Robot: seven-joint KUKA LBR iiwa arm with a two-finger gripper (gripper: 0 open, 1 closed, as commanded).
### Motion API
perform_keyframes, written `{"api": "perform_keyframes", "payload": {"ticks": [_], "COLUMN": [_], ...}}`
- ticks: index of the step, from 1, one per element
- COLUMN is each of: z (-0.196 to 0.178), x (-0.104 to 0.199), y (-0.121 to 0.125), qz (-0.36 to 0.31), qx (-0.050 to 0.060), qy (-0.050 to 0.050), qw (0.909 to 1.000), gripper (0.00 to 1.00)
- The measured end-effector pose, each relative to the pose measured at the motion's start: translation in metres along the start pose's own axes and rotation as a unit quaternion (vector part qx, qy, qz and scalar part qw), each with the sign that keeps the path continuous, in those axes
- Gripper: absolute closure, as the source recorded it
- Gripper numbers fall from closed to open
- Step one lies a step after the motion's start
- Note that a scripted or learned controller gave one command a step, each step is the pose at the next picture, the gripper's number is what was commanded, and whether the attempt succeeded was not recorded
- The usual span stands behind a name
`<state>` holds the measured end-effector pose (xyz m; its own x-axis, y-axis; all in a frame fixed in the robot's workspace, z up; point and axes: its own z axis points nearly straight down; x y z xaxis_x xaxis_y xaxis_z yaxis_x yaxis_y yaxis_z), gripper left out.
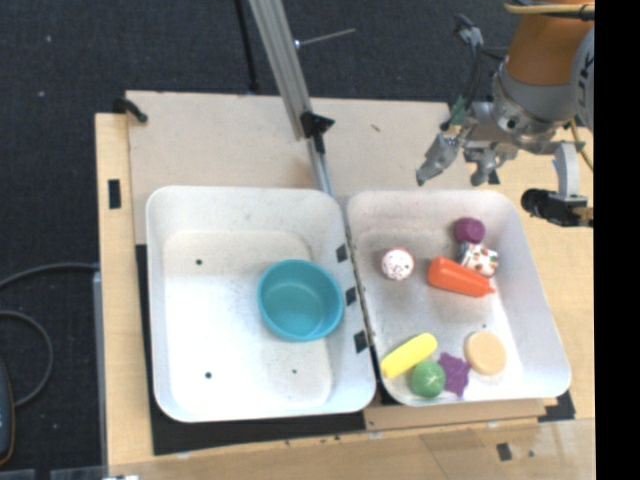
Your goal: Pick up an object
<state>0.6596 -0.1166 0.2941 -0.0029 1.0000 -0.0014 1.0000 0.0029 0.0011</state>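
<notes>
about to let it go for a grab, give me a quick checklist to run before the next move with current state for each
1. Gripper free of any object: ok, nothing between its fingers, which stand apart.
2. Gripper over a target: not ok, it hangs above the far rim of the right bin, short of the objects.
3. Targets in the right bin: ok, orange carrot, yellow banana, green ball and others lie there.
4. Easy isolated pick: ok, the white speckled ball lies apart from its neighbours.
5. Blue bowl in the left bin: ok, upright.
</notes>
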Motion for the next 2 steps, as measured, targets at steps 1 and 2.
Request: {"api": "perform_keyframes", "payload": {"ticks": [1, 2], "z": [0.0, 0.052], "x": [0.0, -0.003], "y": [0.0, -0.011], "qz": [0.0, 0.002], "qx": [0.0, 0.003], "qy": [0.0, 0.0], "qw": [1.0, 1.0], "gripper": [0.0, 0.0]}}
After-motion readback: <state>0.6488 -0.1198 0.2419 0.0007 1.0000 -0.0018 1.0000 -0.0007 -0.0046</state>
